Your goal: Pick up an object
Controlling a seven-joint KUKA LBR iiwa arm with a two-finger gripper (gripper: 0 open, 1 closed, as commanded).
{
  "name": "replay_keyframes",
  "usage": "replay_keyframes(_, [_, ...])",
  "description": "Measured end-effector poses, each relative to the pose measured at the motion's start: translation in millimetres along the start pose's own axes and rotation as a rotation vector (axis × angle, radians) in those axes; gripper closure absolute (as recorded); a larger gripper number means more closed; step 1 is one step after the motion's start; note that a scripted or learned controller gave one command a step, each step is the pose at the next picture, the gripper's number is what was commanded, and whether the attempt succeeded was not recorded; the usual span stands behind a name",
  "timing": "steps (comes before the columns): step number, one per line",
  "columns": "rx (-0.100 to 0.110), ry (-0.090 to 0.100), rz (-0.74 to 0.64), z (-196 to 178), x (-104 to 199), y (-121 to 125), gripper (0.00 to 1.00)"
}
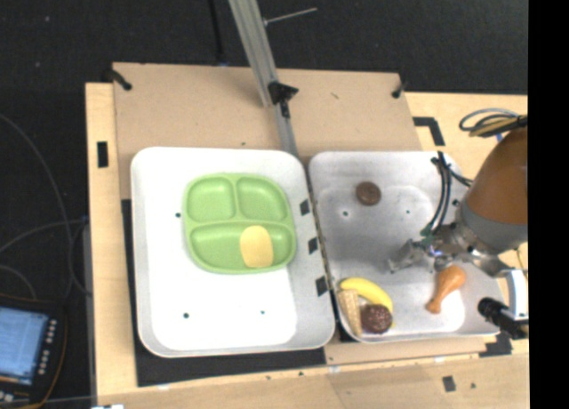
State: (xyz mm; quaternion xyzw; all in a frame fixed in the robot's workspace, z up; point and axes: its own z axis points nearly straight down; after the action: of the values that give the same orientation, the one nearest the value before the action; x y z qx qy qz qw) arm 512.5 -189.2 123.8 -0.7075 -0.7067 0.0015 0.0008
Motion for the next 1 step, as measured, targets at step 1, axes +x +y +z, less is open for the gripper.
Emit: replay_keyframes(1, [-0.002,0.0,-0.001,24.1,-1.0,0.0,0.0])
